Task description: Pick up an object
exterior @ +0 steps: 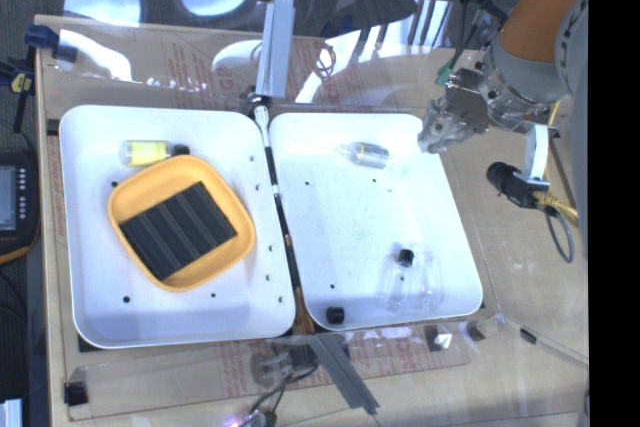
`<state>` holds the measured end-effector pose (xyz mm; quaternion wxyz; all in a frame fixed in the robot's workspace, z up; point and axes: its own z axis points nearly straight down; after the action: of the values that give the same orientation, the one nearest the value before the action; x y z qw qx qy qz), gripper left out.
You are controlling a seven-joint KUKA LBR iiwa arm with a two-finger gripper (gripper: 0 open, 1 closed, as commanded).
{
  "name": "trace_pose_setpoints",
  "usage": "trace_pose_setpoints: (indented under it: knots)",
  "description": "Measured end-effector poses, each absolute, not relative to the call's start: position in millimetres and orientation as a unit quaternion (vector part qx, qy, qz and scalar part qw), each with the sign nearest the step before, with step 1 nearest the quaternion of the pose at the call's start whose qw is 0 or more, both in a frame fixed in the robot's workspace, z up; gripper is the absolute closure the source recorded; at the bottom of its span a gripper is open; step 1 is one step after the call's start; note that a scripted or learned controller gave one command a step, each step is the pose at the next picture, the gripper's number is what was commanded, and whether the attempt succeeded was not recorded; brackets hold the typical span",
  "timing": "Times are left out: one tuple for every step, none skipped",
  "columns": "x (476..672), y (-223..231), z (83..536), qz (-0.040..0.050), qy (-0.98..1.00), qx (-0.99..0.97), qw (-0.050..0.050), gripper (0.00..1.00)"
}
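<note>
Two clear items [412,283] in right bin [455,245], one orange tray [180,220] left; end effector [440,130] grip unclear.

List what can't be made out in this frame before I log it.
- Gripper: over the right bin's upper right rim; too small and blurred to read its finger state.
- Clear item in the right bin: transparent, identity unclear.
- Clear item with black cap: outline washes into the white floor.
- Yellow item in the left bin: partly behind the orange tray.
</note>
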<state>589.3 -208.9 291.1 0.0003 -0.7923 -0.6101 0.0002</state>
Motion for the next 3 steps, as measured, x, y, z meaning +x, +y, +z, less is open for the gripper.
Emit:
trace_pose_setpoints:
  knots:
    - [617.0, -144, 187, 0.0022, -0.617, -0.787, 0.003, 1.00]
    - [647.5, -158, 249, 0.0013, -0.536, -0.844, 0.002, 1.00]
    - [657.3, -187, 302, 0.0012, -0.409, -0.912, 0.002, 1.00]
